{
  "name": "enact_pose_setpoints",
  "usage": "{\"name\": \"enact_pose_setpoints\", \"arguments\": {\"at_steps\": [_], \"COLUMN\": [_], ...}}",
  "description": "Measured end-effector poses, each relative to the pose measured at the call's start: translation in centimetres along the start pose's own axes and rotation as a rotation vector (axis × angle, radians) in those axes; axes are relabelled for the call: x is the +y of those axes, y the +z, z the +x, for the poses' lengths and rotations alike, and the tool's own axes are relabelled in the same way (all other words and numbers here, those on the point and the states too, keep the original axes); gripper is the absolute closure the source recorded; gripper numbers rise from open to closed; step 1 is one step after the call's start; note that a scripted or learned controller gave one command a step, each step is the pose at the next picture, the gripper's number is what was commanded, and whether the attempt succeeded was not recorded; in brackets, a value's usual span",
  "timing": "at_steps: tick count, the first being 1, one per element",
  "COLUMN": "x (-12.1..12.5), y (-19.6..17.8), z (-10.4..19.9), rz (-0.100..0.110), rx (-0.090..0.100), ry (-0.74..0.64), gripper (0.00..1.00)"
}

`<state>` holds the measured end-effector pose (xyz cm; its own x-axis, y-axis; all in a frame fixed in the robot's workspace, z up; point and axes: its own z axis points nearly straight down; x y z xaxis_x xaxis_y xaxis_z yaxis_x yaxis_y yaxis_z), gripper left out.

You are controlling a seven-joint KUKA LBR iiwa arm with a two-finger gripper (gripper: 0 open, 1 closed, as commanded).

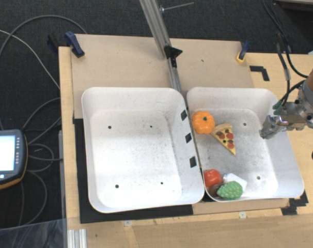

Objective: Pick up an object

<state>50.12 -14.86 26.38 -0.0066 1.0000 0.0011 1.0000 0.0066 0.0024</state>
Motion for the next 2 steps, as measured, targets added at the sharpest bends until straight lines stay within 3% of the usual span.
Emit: {"name": "enact_pose_setpoints", "arguments": {"at_steps": [2], "x": [0.7], "y": [1.8], "z": [10.3], "rz": [0.005], "rx": [0.003], "ry": [-0.001], "gripper": [1.00]}}
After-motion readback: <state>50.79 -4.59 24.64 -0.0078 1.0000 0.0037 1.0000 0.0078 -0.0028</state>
